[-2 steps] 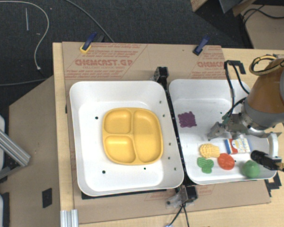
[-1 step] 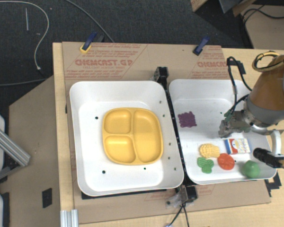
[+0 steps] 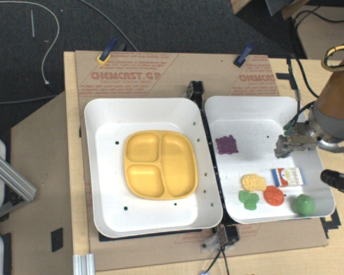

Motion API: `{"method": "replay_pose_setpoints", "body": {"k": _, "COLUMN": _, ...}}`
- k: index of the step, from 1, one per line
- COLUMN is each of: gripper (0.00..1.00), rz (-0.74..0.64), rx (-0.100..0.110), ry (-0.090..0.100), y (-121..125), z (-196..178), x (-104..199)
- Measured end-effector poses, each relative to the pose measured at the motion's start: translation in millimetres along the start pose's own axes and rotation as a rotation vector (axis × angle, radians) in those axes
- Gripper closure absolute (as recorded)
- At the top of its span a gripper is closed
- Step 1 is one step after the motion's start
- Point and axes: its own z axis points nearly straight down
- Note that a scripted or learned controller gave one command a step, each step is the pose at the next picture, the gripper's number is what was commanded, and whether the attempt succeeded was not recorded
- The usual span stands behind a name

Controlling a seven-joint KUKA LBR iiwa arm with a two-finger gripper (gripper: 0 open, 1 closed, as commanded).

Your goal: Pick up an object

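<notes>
pincer (image 3: 284, 147), grip state unclear, above right bin (image 3: 241, 105), near milk carton (image 3: 287, 177)

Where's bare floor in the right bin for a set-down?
Free: the right bin's far strip, above the purple grapes and left of the gripper; also the patch between grapes and gripper. Crowded: near edge, where corn, green toy, tomato, carton and green ball cluster.
</notes>
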Motion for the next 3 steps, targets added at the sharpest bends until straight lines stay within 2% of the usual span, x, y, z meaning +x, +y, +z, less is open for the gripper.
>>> {"method": "replay_pose_setpoints", "body": {"k": 1, "gripper": 1.00, "rz": -0.001, "rx": 0.000, "ry": 0.000, "y": 2, "z": -50, "x": 0}}
{"method": "replay_pose_setpoints", "body": {"k": 3, "gripper": 1.00, "rz": -0.005, "rx": 0.007, "ry": 0.004, "y": 24, "z": -39, "x": 108}}
